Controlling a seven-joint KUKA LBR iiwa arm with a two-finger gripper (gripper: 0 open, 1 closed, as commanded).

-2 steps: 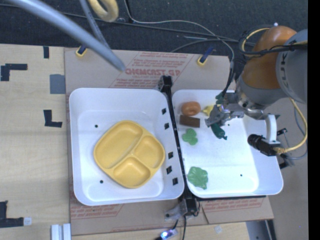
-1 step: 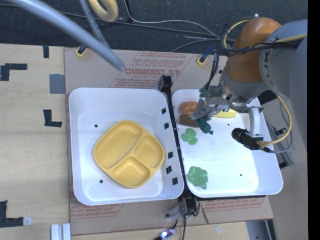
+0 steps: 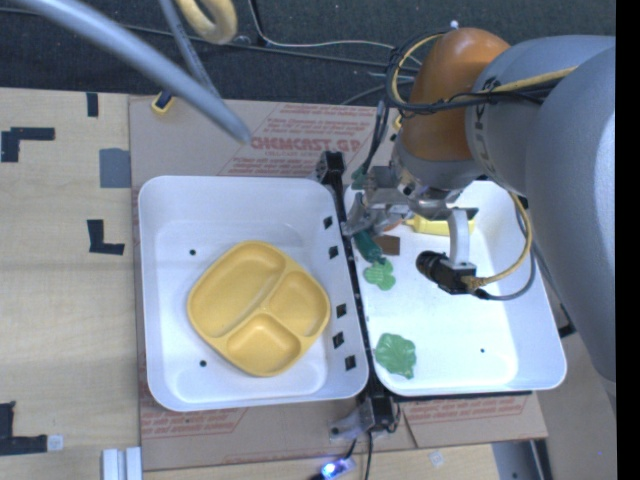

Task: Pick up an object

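The end effector [image 3: 375, 230] hangs low at the right bin's [image 3: 520, 368] upper left, near a green toy [image 3: 379, 275]; its state cannot be told.

Two white bins [image 3: 160, 268], one yellow divided plate [image 3: 259, 307], two green items [image 3: 395, 354]

A pale wooden bench [image 3: 60, 288] carried black tape marks [image 3: 100, 238] and a brown cardboard sheet [image 3: 300, 138]. Behind it lay dark carpet [image 3: 300, 8], crossed by 1 thin black cable [image 3: 330, 46]. Lighting was even.
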